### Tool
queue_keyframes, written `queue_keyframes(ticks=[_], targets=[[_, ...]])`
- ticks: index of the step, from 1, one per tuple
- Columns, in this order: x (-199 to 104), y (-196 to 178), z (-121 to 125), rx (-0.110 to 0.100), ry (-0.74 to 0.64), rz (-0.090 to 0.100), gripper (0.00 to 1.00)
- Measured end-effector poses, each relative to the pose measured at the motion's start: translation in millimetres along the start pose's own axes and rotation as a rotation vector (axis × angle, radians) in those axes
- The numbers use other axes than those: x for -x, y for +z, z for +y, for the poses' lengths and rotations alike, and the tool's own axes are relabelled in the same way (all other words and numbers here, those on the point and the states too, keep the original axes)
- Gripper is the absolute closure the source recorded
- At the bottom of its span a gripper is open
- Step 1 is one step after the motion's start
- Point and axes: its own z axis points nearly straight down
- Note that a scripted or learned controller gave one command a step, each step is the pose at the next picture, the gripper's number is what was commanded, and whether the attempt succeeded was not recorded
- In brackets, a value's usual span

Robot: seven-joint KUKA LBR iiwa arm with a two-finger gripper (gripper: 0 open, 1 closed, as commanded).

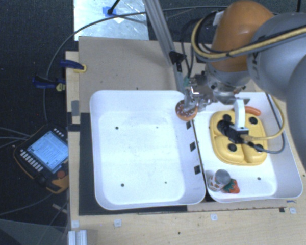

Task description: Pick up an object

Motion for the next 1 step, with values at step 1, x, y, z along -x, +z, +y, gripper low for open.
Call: queue_keyframes(ticks=[1], targets=[[-62.1,4.5,-14.9,-0.001,0.000,0.000,1.00]])
